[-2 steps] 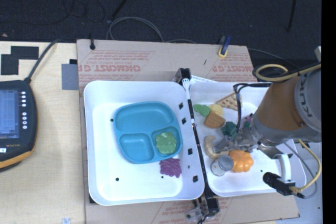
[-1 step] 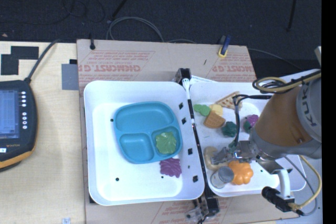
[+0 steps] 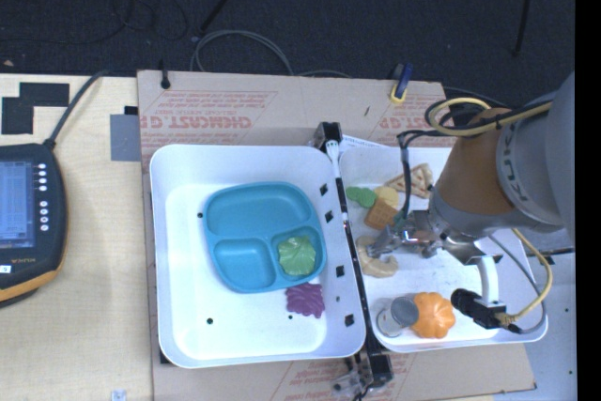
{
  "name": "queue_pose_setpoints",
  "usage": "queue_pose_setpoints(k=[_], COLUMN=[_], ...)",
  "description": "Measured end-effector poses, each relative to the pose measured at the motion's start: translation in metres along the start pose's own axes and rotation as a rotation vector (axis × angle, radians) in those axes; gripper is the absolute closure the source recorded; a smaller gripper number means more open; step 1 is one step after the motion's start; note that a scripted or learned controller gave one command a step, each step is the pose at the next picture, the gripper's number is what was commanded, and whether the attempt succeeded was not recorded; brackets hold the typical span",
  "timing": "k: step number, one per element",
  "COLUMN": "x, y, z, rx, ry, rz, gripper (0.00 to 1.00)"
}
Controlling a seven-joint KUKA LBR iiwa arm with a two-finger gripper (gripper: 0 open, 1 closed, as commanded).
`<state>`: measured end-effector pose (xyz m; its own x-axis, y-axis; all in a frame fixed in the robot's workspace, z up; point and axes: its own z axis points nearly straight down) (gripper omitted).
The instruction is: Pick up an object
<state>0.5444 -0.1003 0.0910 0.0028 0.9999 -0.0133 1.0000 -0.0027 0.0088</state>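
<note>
My gripper [image 3: 381, 244] hangs low over the left half of the right bin [image 3: 535, 329], having reached in from the right. Just beneath it lies a pale beige round piece [image 3: 379, 266]; I cannot tell if they touch. A tan block [image 3: 381, 208] and a green piece [image 3: 360, 196] sit just beyond the gripper. An orange pumpkin-shaped toy [image 3: 433, 315] and a grey can [image 3: 404, 314] rest at the bin's near edge. Some light wooden pieces [image 3: 419, 177] lie at the far side, partly behind the arm.
The left bin [image 3: 178, 202] holds a blue divided tray [image 3: 249, 230] with a pale green leafy toy [image 3: 297, 254] in its small near-right compartment. A purple toy [image 3: 305, 299] lies beside the tray. The divider wall [image 3: 340, 239] between the bins runs close to the gripper.
</note>
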Motion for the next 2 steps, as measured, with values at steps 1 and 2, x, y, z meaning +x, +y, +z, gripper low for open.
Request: queue_pose_setpoints(k=[1, 2], x=[-0.004, 0.012], y=[0.064, 0.102], z=[0.001, 0.001], rx=[0.004, 0.002], ry=[0.009, 0.002], rz=[-0.003, 0.000], gripper=[0.00, 0.00])
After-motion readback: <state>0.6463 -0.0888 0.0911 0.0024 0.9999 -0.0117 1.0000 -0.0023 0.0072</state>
